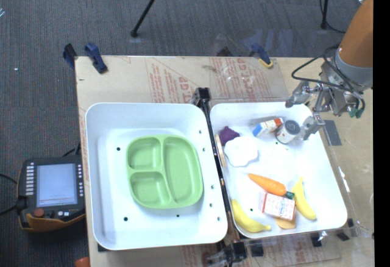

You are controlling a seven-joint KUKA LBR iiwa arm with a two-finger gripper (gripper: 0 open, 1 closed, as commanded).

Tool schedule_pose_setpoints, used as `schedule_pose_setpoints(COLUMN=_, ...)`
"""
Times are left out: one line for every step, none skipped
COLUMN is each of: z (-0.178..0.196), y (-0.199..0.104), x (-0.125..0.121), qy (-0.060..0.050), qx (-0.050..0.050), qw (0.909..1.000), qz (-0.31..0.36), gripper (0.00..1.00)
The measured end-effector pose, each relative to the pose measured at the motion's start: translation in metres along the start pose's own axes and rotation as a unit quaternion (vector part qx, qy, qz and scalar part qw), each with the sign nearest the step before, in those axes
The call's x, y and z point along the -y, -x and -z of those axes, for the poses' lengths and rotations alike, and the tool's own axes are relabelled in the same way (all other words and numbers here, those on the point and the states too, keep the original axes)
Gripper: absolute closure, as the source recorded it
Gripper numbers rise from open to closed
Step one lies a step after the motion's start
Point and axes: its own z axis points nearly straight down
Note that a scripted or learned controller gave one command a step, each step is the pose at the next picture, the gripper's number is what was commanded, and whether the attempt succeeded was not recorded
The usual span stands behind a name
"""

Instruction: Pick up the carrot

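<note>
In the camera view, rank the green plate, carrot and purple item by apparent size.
Largest to smallest:
1. Green plate
2. Carrot
3. Purple item, though a white item partly borders it, so its full extent is unsure.

Plastic, board and carpet under the lamp.
Bins (97,138): smooth white plastic, slight sheen. Green tray (164,171): matt plastic, three compartments. Carrot (267,183): smooth orange skin, looks plastic; bananas (247,218) glossy yellow. Bench top (158,77): bare brown board, printed, matt. Floor (61,3): rough grey carpet. Gripper (308,114): dull grey metal.
</note>
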Motion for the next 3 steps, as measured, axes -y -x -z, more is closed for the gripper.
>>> schedule_pose_setpoints(z=-0.154, y=-0.045, x=-0.012, qy=0.001, qx=-0.002, qw=0.9979, qz=0.065, gripper=0.0)
schedule_pose_setpoints(z=-0.143, y=-0.113, x=-0.059, qy=0.0, qx=0.001, qw=0.9982, qz=0.061, gripper=0.0)
schedule_pose_setpoints(z=-0.141, y=-0.129, x=-0.068, qy=-0.01, qx=0.026, qw=0.997, qz=0.072, gripper=0.0)
